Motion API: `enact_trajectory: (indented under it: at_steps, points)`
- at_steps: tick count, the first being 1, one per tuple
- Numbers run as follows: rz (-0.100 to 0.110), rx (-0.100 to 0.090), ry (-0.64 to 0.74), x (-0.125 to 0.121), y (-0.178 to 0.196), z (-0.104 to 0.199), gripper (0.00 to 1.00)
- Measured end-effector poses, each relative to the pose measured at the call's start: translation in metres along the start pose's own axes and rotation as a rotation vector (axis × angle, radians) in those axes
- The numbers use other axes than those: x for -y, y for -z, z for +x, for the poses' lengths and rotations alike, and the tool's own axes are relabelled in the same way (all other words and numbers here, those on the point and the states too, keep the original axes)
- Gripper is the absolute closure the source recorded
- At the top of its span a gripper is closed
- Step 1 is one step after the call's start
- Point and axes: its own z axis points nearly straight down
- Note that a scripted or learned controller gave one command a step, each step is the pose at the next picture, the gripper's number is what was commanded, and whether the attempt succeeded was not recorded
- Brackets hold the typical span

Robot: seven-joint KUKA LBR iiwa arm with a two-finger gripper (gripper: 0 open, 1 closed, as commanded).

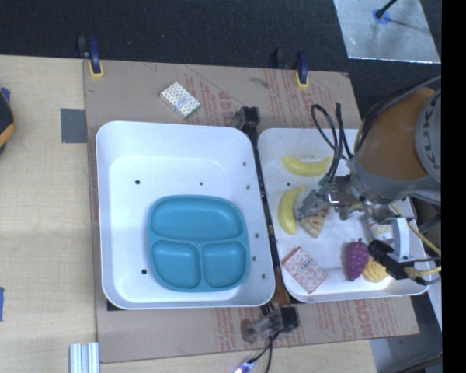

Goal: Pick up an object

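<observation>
- The thing we judge to be the target is a pale tan, wedge-shaped piece like a slice of toy food [315, 222], lying on the floor of the right-hand shallow white bin [273, 148], just beside a short yellow toy banana [286, 210].
- The grey two-finger gripper [317, 206] sits low over that wedge, its tips at or touching the wedge's upper edge; we cannot tell whether the fingers are spread or closed, since the metal parts blur together there.
- Nothing looks lifted: the wedge seems to rest flat in the bin, so we take the pick as not yet done, with the closing and lifting left.
- Around it lie a second curved yellow banana [305, 165] toward the far wall, a pink-and-white printed packet [304, 270], a purple bunch of toy grapes [355, 259] and a small yellow lumpy piece [375, 270] near the front.
- Further out, the left-hand white bin [109, 208] holds a blue three-compartment plastic tray [197, 242].
- On the bench's brown board [124, 92] lies a small patterned square packet [179, 99].
</observation>
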Motion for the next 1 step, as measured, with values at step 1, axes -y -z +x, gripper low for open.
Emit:
enact_trajectory:
  at_steps: [1]
  points:
    - [0.0, 0.0, 0.0, -0.011, -0.0326, 0.0109, 0.0]
